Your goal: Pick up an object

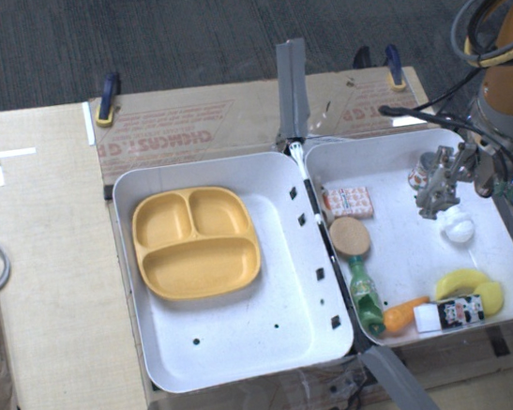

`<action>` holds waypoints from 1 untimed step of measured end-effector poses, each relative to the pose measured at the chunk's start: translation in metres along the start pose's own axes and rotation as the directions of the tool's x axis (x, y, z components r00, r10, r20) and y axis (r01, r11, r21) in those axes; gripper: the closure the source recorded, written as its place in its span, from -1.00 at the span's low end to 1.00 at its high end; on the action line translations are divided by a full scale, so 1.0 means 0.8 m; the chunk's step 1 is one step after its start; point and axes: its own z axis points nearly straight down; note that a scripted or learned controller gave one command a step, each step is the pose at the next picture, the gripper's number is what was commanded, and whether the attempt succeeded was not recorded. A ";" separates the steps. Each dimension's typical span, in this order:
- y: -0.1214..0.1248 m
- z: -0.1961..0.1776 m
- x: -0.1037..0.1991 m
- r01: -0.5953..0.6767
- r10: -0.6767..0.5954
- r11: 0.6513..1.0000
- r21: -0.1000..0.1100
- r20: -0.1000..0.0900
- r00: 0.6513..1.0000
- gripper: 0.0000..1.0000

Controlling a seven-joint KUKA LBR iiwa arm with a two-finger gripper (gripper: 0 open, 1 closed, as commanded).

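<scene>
Gripper [436, 185] mine, hovering in right bin [392, 157], above white ball [458, 231]. Finger state: cannot tell. Nothing visibly grasped. Banana [467, 286], carrot [406, 314], bottle [363, 294] lie untouched. Pick not yet done.

Arm enters from right edge of view, upper right. Orange band [504, 79] visible above wrist, grey segment below it, black and yellow cables looping around upper arm. Wrist angled down and leftward. End effector [436, 185] grey metal, low over upper right part of right bin. Finger assembly points down-left; finger spacing unclear from this angle. Nothing seen between fingers. Dark cable runs from wrist region leftward along arm.
</scene>
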 end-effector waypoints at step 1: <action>-0.070 -0.094 -0.100 0.018 -0.018 1.000 0.001 0.004 1.000 1.00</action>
